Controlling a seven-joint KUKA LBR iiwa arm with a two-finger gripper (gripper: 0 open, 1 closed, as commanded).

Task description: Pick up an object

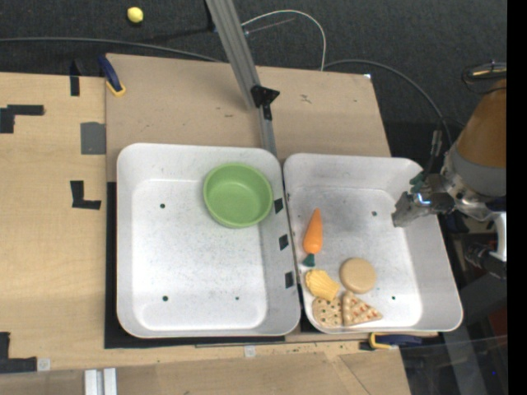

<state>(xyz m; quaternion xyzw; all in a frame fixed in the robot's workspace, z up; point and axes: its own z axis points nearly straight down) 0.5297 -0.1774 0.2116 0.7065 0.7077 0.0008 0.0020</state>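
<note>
The carrot (pixel 314 232), the nearest pickable item, lies in the right bin (pixel 428 303), left of the gripper (pixel 407 212) and slightly lower, well apart from it. Whether the gripper is released or clenched cannot be told; nothing shows in its grasp as it hangs over the bin's right rim. Farther down-left of it sit 4 more toy foods: a tan bun (pixel 358 275), a corn cob (pixel 322 285), a cracker (pixel 327 312) and a pizza slice (pixel 360 311). Far left, past the divide, a green bowl (pixel 238 194) rests in the left bin (pixel 136 245).
</note>
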